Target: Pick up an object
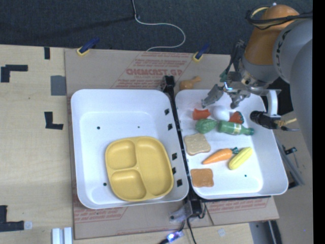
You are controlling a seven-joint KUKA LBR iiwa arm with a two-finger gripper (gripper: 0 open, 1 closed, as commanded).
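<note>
The tabletop (30,136) carries two white bins side by side. The left bin (86,111), well away from the gripper toward the view's left, holds a yellow divided plate (138,168). The right bin (264,177) lies directly under the gripper and holds the toy food.

The gripper (223,98) hangs over the far end of the right bin with its two fingers spread wide apart and nothing between them.

Below the gripper and furthest from it lie the toast-coloured square (202,177), the carrot (218,156) and the corn cob (239,157). The pale bread slice (196,144) sits below and to the left. Nearer, the green bottle-shaped piece (234,129) lies just below the gripper, the green leafy piece (205,125) beside it. The small red piece (200,114) is just left of the left finger, and another red piece (236,118) sits just below the right finger.
</note>
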